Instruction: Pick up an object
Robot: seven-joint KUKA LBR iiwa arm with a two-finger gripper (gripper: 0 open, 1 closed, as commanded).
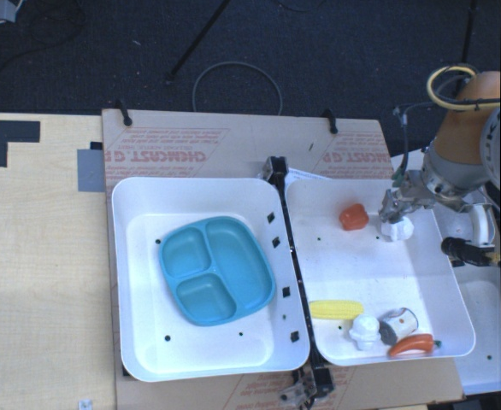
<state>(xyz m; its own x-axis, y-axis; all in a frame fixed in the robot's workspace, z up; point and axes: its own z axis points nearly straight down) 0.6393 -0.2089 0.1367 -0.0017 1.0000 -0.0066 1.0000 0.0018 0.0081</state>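
Lying flat, yellow corn (336, 309), long axis left-right.

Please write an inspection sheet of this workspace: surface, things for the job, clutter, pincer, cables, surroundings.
Surface: two shallow white bins side by side on a cardboard sheet; left bin, right bin.
Job's things: in the right bin, an orange-red piece, a small white object, a yellow piece, a white figure, a round grey item, an orange curved piece.
Clutter: a blue divided plate in the left bin.
Pincer: pincer at the right bin's far right, just above the small white object; grip cannot be judged.
Cables: a looped cable on the dark floor; a yellow loop on the arm.
Surroundings: pale wooden bench, dark floor.
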